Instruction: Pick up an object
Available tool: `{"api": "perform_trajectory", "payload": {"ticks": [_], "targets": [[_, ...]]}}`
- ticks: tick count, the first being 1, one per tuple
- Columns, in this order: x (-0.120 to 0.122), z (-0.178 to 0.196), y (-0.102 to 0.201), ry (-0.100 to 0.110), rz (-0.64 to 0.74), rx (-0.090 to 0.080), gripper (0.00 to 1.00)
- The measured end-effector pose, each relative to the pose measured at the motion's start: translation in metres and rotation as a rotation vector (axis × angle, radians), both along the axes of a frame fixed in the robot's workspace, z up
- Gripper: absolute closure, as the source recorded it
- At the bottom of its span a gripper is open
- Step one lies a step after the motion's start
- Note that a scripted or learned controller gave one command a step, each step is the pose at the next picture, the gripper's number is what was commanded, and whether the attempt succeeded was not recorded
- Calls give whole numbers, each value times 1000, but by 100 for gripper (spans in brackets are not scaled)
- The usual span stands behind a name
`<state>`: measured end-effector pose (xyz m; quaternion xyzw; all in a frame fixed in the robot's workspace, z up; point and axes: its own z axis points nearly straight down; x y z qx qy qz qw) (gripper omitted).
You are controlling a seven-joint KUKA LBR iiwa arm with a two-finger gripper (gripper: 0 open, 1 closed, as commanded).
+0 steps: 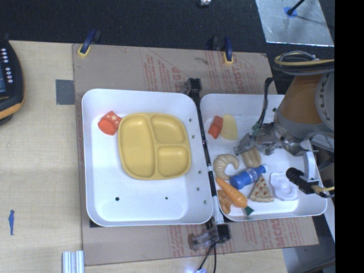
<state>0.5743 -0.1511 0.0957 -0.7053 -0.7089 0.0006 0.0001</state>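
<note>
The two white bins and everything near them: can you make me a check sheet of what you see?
Surface: cardboard sheet clamped on a wooden bench, bearing left bin and right bin.
Job's things: right bin holds croissant, blue bottle, carrot, pizza slice, yellow wedge, red piece.
Clutter: yellow divided plate and red block in left bin.
Grippers: gripper above right bin, holding nothing visible.
Cables: black cable along the arm.
Surroundings: handheld controller at left.

Single fixed camera overhead, slanted down on both bins (91,152).
</note>
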Motion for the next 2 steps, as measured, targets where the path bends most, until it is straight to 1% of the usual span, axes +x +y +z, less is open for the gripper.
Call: {"api": "perform_trajectory", "payload": {"ticks": [1,2], "targets": [[-1,5,-1,4,-4,0,100],[8,97,82,2,-1,1,100]]}}
